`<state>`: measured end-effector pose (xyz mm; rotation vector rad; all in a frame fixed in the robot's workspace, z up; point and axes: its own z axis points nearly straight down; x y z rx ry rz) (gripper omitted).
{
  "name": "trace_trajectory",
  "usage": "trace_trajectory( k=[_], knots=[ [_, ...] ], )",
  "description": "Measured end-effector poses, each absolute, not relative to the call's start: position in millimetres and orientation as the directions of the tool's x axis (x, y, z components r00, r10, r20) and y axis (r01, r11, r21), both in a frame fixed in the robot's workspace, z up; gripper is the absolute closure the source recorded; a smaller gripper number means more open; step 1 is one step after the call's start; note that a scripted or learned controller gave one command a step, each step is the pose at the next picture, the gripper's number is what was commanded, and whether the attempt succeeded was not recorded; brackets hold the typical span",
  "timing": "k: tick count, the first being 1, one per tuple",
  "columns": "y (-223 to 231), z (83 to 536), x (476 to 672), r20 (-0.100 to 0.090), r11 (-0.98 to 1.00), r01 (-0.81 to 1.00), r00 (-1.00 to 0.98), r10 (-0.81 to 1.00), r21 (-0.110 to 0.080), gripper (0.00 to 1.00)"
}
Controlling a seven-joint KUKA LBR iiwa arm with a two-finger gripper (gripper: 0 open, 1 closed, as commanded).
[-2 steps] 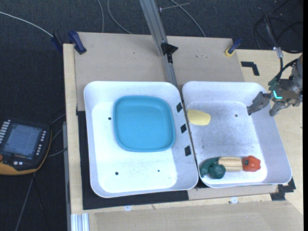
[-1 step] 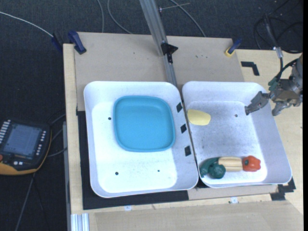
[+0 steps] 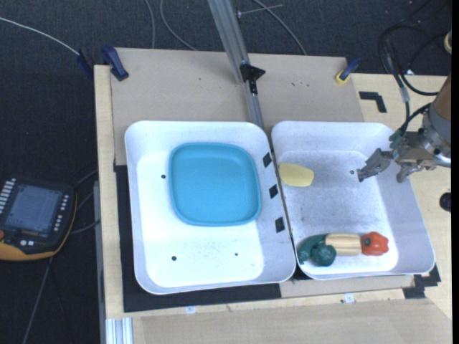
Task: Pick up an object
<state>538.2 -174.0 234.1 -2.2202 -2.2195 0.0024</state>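
In the right bin [image 3: 401, 213], a pale yellow lump [image 3: 296, 175] lies near the left wall. Along the front wall sit a dark green piece [image 3: 317, 252], a tan wooden cylinder [image 3: 345, 244] and a red piece [image 3: 374, 244], all in a row and touching. My gripper [image 3: 386, 171] hangs over the bin's right side, well above and right of these objects. Its fingers are spread open with nothing between them.
The left bin [image 3: 143, 192] holds a square blue plate [image 3: 215, 183]. A metal pole [image 3: 229, 31] slants down to the gap between the bins. A handheld pendant [image 3: 32, 217] lies on the floor to the left. Cables run behind the bench.
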Motion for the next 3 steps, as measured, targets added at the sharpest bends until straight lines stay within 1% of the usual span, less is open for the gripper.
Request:
trace_trajectory(
  k=[1, 2, 3],
  knots=[
    [-170.6, 191.2, 541.0, 0.001, 0.000, 1.000, 0.000, 1.000, -0.003, 0.00],
    [-160.4, 141.7, 538.8, 0.001, 0.001, 1.000, -0.001, 1.000, -0.004, 0.00],
    [-160.9, 154.6, 540.2, 0.000, 0.001, 1.000, -0.001, 1.000, 0.001, 1.00]
  ],
)
